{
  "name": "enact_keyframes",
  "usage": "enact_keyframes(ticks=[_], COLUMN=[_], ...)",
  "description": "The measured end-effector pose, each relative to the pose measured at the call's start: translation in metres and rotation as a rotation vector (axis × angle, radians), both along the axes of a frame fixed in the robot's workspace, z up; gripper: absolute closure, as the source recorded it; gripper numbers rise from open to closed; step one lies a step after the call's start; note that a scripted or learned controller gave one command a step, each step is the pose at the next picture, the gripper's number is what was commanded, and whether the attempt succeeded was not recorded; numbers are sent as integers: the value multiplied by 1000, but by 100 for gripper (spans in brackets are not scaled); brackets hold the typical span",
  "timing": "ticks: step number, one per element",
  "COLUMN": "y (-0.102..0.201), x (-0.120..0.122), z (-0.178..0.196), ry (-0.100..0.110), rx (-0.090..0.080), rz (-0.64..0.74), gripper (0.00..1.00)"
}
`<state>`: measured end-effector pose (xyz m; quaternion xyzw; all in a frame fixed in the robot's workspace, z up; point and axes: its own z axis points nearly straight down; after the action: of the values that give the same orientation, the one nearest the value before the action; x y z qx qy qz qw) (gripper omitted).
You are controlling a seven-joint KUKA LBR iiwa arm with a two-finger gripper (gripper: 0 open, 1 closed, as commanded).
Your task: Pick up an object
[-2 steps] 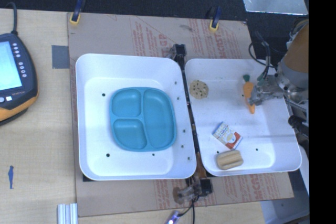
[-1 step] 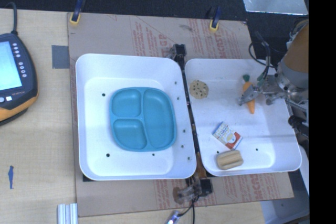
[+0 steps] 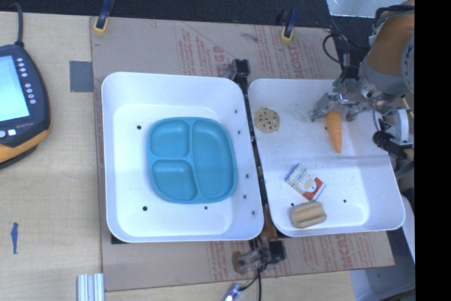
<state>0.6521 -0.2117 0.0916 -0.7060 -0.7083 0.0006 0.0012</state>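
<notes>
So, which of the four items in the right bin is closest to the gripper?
The orange carrot: its top end lies right at the gripper. The cookie, small carton and bread roll lie farther off.

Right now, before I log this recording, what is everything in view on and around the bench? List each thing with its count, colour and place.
bins: 2, white, side by side on the cardboard sheet
plate: 1, blue, three compartments, in the left bin
cookie: 1, tan with dark chips, right bin, upper left corner
carrot: 1, orange, right bin, upper part, just below the gripper
small box: 1, white, red and blue, right bin, middle
bread roll: 1, tan, right bin, near front edge
clamps: 2, blue and yellow, rear edge of the cardboard
control pendant: 1, black and orange, far left
arm: 1, grey with orange band, right side
gripper: 1, metal, over the carrot's top end
</notes>
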Motion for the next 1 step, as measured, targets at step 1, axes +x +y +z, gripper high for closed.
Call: enact_keyframes(ticks=[1], y=[0], x=[0], z=[11], ry=[1], rx=[-1], rz=[4], gripper=[100])
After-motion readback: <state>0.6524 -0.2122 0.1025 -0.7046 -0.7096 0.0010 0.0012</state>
